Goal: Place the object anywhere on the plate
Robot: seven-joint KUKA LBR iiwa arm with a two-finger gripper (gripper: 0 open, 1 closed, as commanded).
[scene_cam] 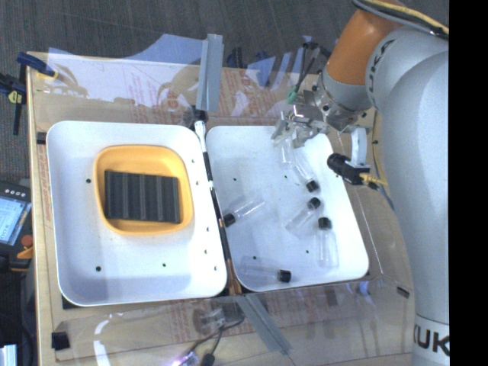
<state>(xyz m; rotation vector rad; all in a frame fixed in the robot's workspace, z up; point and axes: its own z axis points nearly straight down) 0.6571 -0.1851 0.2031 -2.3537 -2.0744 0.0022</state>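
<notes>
Five clear vials with black caps lie loose in the right bin, none on the plate.

- The first vial lies at the bin's 9 o'clock side, its long axis running from 8 to 2 o'clock and its cap toward 8.
- The second vial lies toward 12 o'clock, just below the gripper, with its cap toward 5.
- The third vial lies near the middle, its cap toward 1.
- The fourth vial lies toward 4 o'clock, nearly along the 12 to 6 line, with its cap toward 12.
- The fifth vial lies by the 6 o'clock rim, its cap toward 3.

The gripper hangs over the bin's 12 o'clock edge. Its metal parts blur against the clutter there, so it cannot be told whether it stands wide or narrow, and no vial is seen in it.

The one yellow plate sits in the left bin, toward 11 o'clock. On it lies one dark ridged block, its ridges running from 12 to 6.

The letters "KU" read on the arm's grey base at the view's 4 o'clock corner. The print on the sheet under the bins is too faint to read. A small screen device sits at 9 o'clock.
</notes>
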